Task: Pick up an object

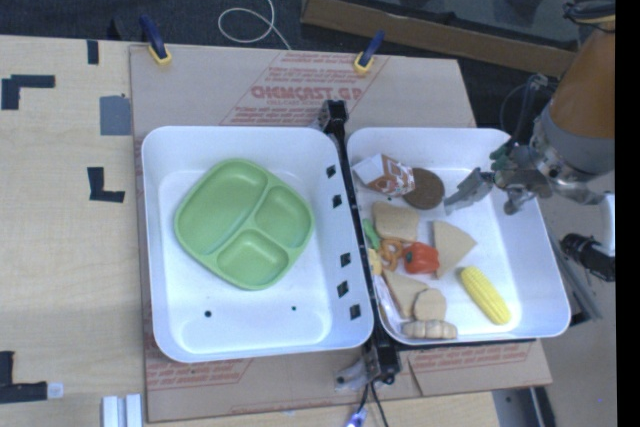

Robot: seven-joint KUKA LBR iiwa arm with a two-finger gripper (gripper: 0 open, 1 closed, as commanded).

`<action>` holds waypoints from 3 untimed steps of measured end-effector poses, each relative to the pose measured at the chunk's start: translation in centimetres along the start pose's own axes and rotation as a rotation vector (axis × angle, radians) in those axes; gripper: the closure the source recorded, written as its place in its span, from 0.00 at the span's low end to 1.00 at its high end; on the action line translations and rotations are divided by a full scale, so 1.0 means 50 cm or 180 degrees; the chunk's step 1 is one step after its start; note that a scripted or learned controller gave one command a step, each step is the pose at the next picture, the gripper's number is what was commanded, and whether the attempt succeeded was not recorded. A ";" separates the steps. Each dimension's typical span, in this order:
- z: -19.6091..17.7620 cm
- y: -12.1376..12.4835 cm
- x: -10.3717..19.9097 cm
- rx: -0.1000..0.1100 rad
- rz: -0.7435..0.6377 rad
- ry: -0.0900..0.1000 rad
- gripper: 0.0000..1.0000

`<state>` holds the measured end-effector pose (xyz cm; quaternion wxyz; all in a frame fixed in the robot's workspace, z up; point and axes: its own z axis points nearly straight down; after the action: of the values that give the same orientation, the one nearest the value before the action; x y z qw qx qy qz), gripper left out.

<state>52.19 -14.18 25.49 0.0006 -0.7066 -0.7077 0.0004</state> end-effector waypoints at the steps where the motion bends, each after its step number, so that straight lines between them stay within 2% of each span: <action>1: 0.236 -0.083 -0.016 0.0030 0.0010 0.0010 0.00; 2: 0.344 -0.041 -0.009 0.0005 0.0001 0.0004 0.00; 3: 0.340 0.073 -0.007 -0.0001 0.0000 -0.0002 0.00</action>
<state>55.80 -14.53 8.50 0.0002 -0.7065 -0.7077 0.0004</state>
